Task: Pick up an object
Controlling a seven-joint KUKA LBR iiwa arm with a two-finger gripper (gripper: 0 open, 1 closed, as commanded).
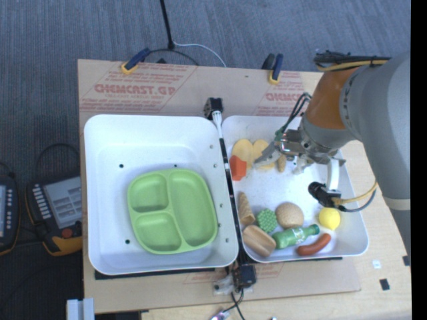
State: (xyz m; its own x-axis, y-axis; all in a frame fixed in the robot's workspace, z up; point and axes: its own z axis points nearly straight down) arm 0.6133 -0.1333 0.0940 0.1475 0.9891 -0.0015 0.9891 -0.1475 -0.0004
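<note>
- Nearest the camera, along the front of the right bin, lie a red sausage, a green bottle on its side and a brown bread roll.
- Just behind them sit a yellow lemon, a round bun, a bumpy green toy and a long tan stick of bread.
- A little farther back, the claw hangs low over the back part of the right bin. Its fingers are too small and dark to read, so I cannot tell what they are doing.
- The closest thing to grab looks like the yellow food piece. It lies just to the left of the claw, near the wall between the bins.
- An orange piece sits touching that yellow one, a bit nearer to the camera. I think the claw would need to slide left to get over either one.
- The yellow piece looks short and round, so I cannot tell which way it points.
- The left bin holds a green tray with three parts. It is well apart from the claw.
- Both bins rest on a brown board with red writing. Clips hold its far edge.
- Beyond the board is grey carpet. A black cable runs across it.
</note>
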